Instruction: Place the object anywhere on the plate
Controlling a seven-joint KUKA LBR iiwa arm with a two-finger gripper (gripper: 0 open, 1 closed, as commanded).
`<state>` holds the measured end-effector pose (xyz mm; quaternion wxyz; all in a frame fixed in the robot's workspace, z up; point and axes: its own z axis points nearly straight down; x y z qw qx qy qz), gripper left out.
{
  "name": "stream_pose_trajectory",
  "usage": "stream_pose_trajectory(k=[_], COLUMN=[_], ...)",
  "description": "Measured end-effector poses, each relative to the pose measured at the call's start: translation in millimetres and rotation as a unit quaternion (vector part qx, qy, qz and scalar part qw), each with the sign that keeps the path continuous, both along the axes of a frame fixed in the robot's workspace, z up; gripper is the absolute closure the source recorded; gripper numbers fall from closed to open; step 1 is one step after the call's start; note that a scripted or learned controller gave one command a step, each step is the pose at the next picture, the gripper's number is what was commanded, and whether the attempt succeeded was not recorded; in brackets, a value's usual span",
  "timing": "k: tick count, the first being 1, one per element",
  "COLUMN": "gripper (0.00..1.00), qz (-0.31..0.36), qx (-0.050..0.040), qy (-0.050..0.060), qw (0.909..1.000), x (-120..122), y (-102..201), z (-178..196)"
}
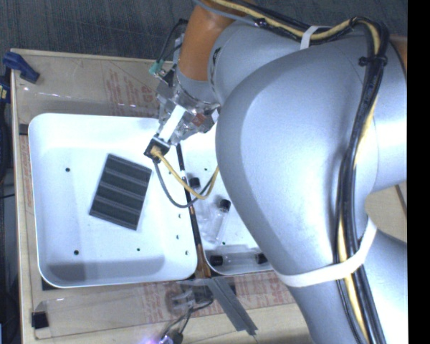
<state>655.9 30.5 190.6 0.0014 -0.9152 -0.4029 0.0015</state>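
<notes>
Dark grey ribbed flat plate (122, 190) lies tilted in the left white bin (50, 142). Small clear bottle w/ black cap (216, 219) lies in the right white bin (233, 267). Gripper (188, 122) hangs by the left bin's far right corner; can't tell if open or closed.

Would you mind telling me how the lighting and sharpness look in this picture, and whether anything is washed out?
Camera view: the left bin is bright, nearly washed out, with a soft grey shadow along its near wall; the dark ribbed plate stays crisp; the arm's grey shell shows a broad sheen and hides most of the right bin.
</notes>
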Motion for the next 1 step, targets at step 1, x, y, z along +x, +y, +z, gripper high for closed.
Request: stream_pose_trajectory(k=[1], gripper=[1.00], qz=[-0.277], qx=[-0.0020], qy=[0.000], qw=[0.9610], x=[-24.4], y=[10.7], z=[0.4])
